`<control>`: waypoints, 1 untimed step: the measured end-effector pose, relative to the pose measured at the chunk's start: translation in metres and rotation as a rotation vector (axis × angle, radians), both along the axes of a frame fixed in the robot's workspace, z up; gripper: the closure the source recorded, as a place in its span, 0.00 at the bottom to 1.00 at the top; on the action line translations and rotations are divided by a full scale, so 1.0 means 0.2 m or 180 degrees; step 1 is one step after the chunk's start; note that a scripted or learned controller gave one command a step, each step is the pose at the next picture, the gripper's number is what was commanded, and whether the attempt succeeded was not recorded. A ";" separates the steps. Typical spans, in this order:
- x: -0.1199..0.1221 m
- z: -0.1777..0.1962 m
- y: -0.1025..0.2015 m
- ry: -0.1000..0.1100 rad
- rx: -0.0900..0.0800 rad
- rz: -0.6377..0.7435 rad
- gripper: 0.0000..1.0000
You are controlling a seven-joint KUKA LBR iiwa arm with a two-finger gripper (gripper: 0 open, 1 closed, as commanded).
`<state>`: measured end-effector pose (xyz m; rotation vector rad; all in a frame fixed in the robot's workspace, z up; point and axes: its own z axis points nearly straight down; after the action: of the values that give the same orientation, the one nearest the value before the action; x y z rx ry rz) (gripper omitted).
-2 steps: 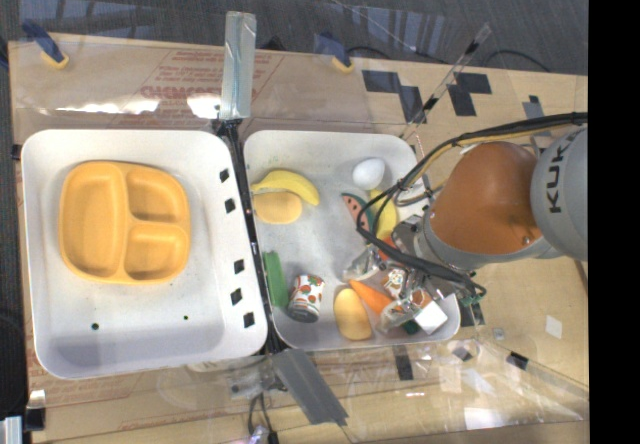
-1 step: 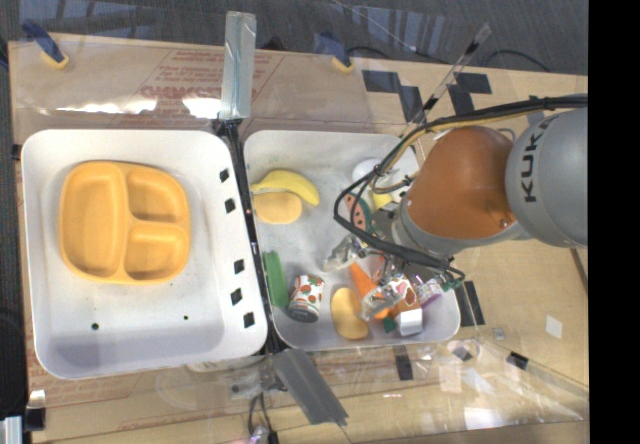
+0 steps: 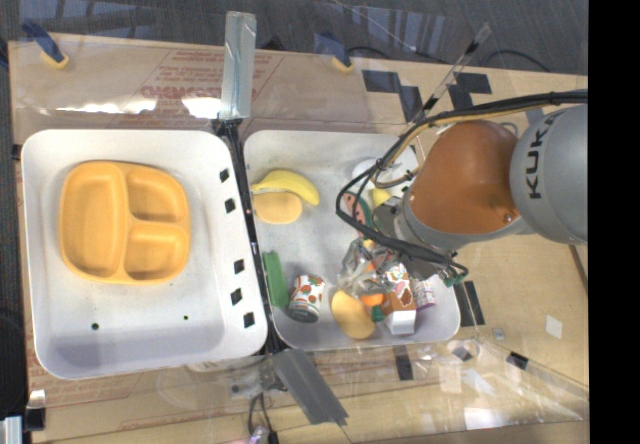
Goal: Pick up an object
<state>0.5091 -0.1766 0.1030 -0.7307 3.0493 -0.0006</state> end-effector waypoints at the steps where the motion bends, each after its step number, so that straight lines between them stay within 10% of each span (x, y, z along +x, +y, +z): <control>1: 0.16 0.75 0.07 -0.0028 -0.0019 0.0095 1.00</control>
<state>0.5404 -0.1625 0.2537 -0.7745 3.0312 -0.0130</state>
